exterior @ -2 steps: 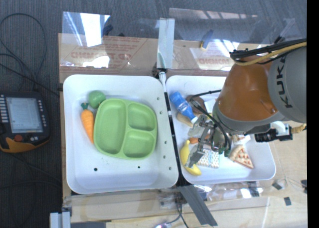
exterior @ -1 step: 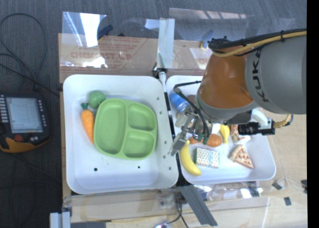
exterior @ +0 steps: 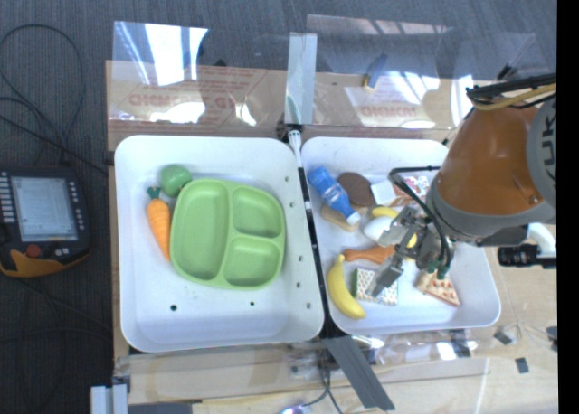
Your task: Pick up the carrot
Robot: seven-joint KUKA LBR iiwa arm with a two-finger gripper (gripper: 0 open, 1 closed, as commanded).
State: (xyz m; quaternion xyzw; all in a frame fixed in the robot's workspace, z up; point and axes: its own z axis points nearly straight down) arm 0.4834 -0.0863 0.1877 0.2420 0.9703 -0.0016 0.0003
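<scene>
Gripper in the right bin, carrot waiting in the left.

Nearest the camera, the gripper [exterior: 395, 269] hung low in the right bin [exterior: 470, 313] over a banana [exterior: 345, 287] and a pizza slice [exterior: 438, 289]; whether its fingers were spread or closed could not be told. Farther off, the carrot [exterior: 159, 222] lay in the left bin [exterior: 208, 326], touching the green tray [exterior: 228, 233]. It looked a light, stiff, smooth toy, best pinched across its thick middle.

Carrot [exterior: 159, 223] lies in left bin [exterior: 217, 308] against green 3-compartment plate [exterior: 227, 233]; gripper [exterior: 394, 272] hangs over right bin [exterior: 470, 305] above banana [exterior: 345, 289], blue bottle [exterior: 328, 190] and pizza slice [exterior: 440, 288].
</scene>
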